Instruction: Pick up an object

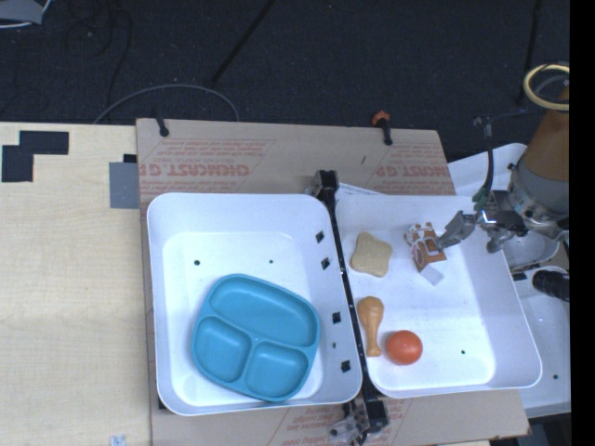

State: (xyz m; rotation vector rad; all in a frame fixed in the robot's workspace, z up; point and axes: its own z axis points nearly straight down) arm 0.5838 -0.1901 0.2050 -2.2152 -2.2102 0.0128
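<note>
The right bin (507,314) holds several small objects. A tan bread slice (371,255) lies near its left wall. Below that are a beige drumstick (371,324) and a red tomato (403,347). A small brown and white block (426,245) lies further right, toward the back. My gripper (476,234) hangs over the bin's right side, just right of this block. It is open, and nothing sits between its fingers. One fingertip (454,230) comes close to the block, and I cannot tell whether they touch.
The left bin (177,221) holds a blue divided plate (256,336). A black divider (337,277) runs between the bins. The arm (547,161) enters from the right, with cables around it. Cardboard (279,161) lies behind the bins.
</note>
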